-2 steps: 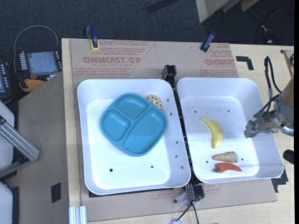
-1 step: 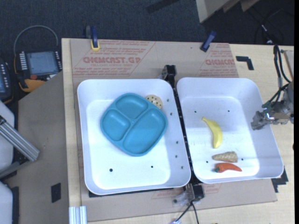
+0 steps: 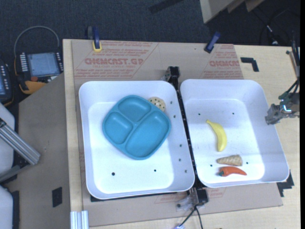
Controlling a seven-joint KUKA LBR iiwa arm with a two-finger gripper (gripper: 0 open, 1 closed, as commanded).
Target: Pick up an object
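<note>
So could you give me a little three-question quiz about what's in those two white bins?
1. True or false: the banana lies in the same bin as the blue divided plate.
2. Which lies nearest the right bin's front edge? A banana, B red pepper, C cookie
3. Fill in: the cookie is partly tucked under the ____.

Key: 1 false; 2 B; 3 plate.

The scene is evenly and brightly lit from overhead. Both white bins (image 3: 90,175) are nearly washed out, and only faint, soft shadows are cast. The dark floor (image 3: 124,13) at the top is rendered dim. Slight softness is seen throughout.
</note>
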